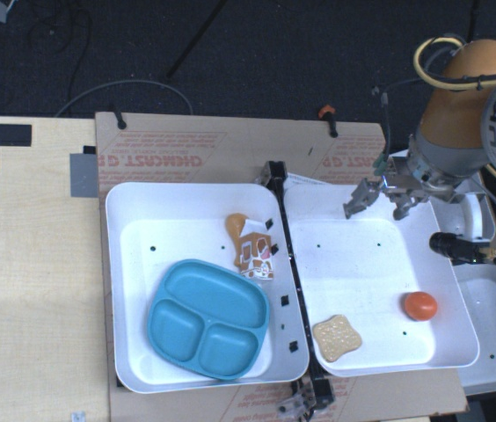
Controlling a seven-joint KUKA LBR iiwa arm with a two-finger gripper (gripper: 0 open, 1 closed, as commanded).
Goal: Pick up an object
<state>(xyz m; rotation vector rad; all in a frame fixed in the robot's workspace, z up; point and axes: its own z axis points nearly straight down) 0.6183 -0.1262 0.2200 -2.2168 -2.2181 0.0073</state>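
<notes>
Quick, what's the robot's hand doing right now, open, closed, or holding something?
Hand: open, holding nothing, above the far edge of the right bin.

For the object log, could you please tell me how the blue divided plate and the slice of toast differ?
The blue divided plate is far larger than the slice of toast. The plate is blue with three compartments; the toast is tan, speckled and flat. The plate lies in the left bin, the toast in the right bin. Both lie apart from the gripper.

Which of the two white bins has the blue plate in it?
The left bin: the blue divided plate lies there. The right bin holds a toast slice and an orange ball.
</notes>
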